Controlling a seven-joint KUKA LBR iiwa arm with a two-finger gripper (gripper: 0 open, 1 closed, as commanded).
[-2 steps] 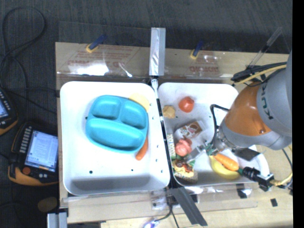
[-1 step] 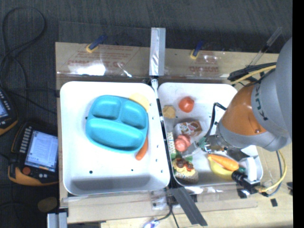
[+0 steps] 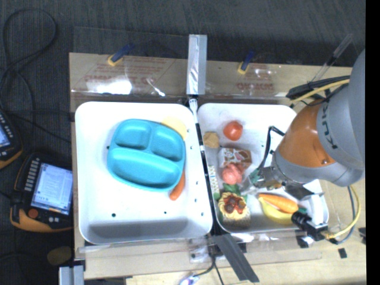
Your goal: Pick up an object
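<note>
Gripper [image 3: 261, 180] hanging low in the right bin [image 3: 249, 110], under the grey wrist and orange band; cannot tell claw state, wrist hiding it. Sitting just right of the pink toy fruit [image 3: 231, 173] and just far of the banana [image 3: 278, 205].

Nearest candidates: pink fruit lying immediately left of the claw, banana immediately near-right, long axis running left-right with a slight tilt toward the near-right corner. Judging the banana or pink fruit as the likeliest target; nothing seen between the claw's tips, so not counting anything as held.

Counting right bin: one red tomato-like ball [image 3: 233, 130] toward the far side, one tan round piece [image 3: 211, 139] by the left wall, one printed packet [image 3: 236, 157] under the pink fruit, one cupcake-like toy [image 3: 233, 207] at the near-left, one banana, some green bits beside the claw.

Counting left bin [image 3: 89, 159]: one blue divided tray [image 3: 146, 153], one orange carrot-like stick [image 3: 177, 189] touching its near-right edge, one yellow piece [image 3: 175, 125] peeking from behind its far-right corner.
</note>
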